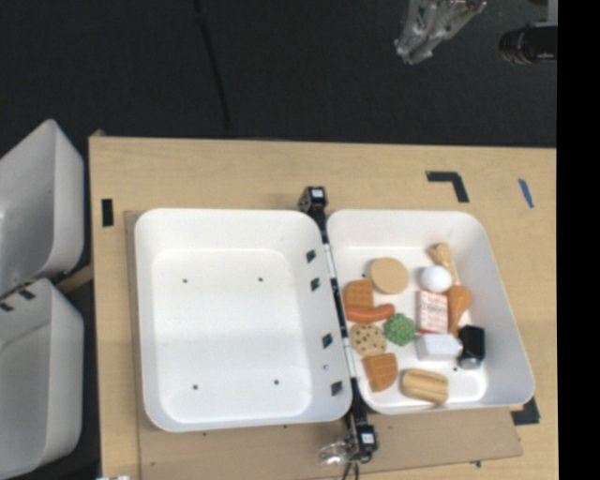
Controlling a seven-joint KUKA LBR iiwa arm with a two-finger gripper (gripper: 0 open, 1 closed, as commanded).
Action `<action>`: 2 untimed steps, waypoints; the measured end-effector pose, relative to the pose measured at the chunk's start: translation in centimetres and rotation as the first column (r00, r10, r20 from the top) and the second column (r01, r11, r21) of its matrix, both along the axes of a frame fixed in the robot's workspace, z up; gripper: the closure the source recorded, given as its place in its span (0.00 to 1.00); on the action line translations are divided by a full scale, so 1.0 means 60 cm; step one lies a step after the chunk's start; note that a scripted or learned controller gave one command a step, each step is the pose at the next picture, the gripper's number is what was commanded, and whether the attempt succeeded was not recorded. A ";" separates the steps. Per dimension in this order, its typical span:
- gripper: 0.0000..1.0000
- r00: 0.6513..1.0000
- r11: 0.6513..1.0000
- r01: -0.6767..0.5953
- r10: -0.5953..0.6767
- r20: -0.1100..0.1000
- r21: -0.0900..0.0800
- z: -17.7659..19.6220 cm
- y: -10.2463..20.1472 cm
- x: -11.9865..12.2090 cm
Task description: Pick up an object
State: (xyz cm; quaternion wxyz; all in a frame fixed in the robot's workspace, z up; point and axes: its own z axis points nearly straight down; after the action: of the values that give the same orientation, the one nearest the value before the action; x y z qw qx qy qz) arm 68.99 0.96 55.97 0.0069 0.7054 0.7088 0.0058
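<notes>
Over in the right bin (492,246), packed close: round tan biscuit (388,276), white ball (434,278), red-and-white carton (431,310), green leafy piece (400,329), speckled cracker (367,337), orange wedge (381,371), bread roll (424,385), small black block (472,343) at the right. All candidates for the pick; none lifted yet. Just beside, sharing the middle rim: left bin (225,319).

Likely trouble from here: touching neighbours. Coming down on the carton risks catching the white block (437,345) or the orange stick (458,305) alongside, or shoving both aside and closing on nothing. Could slip off the ball, round and smooth by the look of it. Probably too flat for an easy pinch: biscuit and cracker. Safer bet, at a guess: the bread roll, somewhat apart from the rest, though close to the bin's front wall.

Up at the top edge, well apart from both bins, over dark floor: gripper (436,23), blurred. Holds nothing visible, touches nothing. Apart or together: cannot tell.
</notes>
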 end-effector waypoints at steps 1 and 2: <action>1.00 0.999 1.000 0.000 0.000 -0.036 0.000 -0.260 0.056 -0.002; 1.00 0.999 1.000 0.000 0.000 -0.033 -0.001 -0.446 0.116 -0.025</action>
State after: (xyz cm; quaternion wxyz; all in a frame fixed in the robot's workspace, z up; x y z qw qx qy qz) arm 67.48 7.93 29.18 -0.0045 0.7054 0.7088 -0.0061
